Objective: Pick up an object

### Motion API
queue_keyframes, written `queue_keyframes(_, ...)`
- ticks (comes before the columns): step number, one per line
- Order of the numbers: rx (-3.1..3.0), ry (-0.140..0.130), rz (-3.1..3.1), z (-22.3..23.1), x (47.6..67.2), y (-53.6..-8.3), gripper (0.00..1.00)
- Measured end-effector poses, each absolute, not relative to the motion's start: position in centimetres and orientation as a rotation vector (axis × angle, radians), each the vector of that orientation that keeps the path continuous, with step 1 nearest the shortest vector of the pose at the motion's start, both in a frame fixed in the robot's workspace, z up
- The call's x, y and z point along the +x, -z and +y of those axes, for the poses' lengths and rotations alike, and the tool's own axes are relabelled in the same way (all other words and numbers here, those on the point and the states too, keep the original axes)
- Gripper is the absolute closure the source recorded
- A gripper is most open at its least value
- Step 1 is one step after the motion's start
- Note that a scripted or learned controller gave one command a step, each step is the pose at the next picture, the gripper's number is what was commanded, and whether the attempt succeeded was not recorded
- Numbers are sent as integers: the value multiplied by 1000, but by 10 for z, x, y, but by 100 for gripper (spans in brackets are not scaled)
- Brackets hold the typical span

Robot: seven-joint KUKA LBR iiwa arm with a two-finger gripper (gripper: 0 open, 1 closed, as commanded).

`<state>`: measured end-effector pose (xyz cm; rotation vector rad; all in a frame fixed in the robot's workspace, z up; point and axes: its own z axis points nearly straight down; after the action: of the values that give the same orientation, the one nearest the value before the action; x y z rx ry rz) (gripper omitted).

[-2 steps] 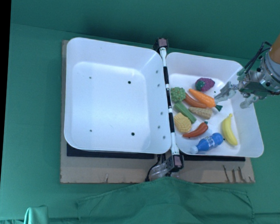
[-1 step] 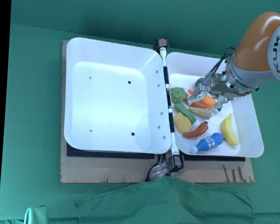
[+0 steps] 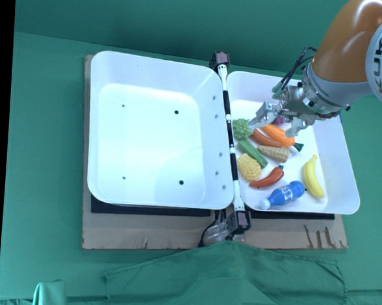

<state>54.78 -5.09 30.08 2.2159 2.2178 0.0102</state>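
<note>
Right bin (image 3: 343,190): 1 carrot (image 3: 277,133), 1 broccoli (image 3: 242,128), 1 corn cob (image 3: 248,166), 1 red chilli (image 3: 267,178), 1 banana (image 3: 313,177), 1 blue bottle (image 3: 284,194), closely heaped. Tool (image 3: 280,121): fingers spread wide, nothing between them, poised just above the carrot. Advised: descend straight, straddle the carrot across its narrow width, avoid neighbouring pieces, close firmly before lifting.

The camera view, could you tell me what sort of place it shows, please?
Probably a robot lab set up for grasping trials: two white bins side by side on a green-draped bench, toy food such as a banana and corn, and an arm's gripper over them.
</note>
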Motion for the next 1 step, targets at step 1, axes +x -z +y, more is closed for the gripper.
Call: queue_keyframes(1, 2221, -11, 2208, -54, 548, -311, 100)
